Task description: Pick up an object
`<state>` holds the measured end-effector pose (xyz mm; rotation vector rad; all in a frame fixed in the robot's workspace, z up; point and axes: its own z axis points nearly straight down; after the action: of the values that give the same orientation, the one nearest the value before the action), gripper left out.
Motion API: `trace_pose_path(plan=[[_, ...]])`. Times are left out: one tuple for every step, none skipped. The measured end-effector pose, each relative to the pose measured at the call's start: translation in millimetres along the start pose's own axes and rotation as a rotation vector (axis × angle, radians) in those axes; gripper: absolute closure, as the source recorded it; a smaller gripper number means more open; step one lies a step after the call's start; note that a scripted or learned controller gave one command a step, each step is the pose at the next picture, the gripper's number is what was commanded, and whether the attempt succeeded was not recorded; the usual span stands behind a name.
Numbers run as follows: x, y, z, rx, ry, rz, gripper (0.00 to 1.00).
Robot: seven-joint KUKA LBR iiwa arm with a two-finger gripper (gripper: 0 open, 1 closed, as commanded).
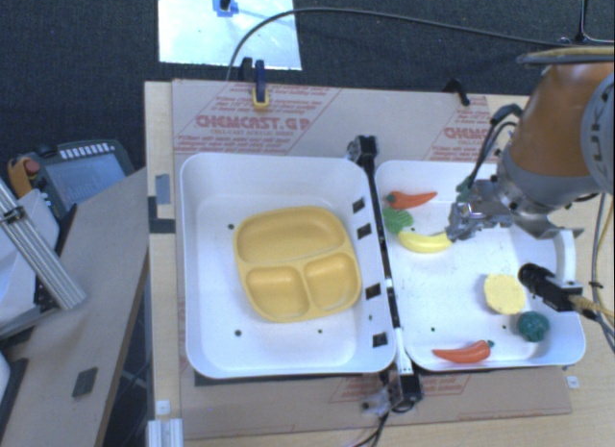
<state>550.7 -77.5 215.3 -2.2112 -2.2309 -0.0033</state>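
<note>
Here the banana (424,241) lies in the right bin (415,335), toward its far-left part, its right tip just at the gripper (463,221). The gripper hangs low over that tip — whether it is spread or closed cannot be told from this slant, and nothing shows between its tips. Just left of the banana sits a green piece (396,221), and beyond that, toward the far wall, a carrot (412,200) lies with its point to the right. Nearer in the same bin rests a yellow disc (504,293); a teal ball (533,325) sits at the near-right corner, and a red pepper (462,352) lies along the near wall. The arm (562,128) comes in from the right, its orange band above the wrist. In the left bin (207,243) lies a yellow tray (293,262) with three compartments — one long one far, two smaller ones near.
</note>
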Motion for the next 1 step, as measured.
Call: trace_pose_path(plan=[[59.0, -11.4, 5.4, 0.0, 0.001, -0.001, 1.0]])
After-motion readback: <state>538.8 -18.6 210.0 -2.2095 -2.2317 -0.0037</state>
